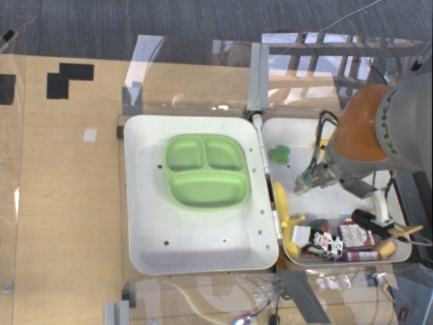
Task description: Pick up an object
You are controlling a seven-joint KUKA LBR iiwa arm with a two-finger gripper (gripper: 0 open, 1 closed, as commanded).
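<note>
Two white bins share the desk; the gripper (304,181) hovers inside the right bin (298,137), finger state indiscernible.

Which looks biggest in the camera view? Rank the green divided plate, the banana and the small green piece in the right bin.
1. Green divided plate, by far the largest.
2. Banana, along the right bin's left wall.
3. Small green piece, the smallest.

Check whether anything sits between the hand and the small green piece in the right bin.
Nothing visible does. The hand hangs over bare white floor of the right bin, and the small green piece lies apart from it, up and to its left. The banana and the clutter lie nearer the camera, off that line.
</note>
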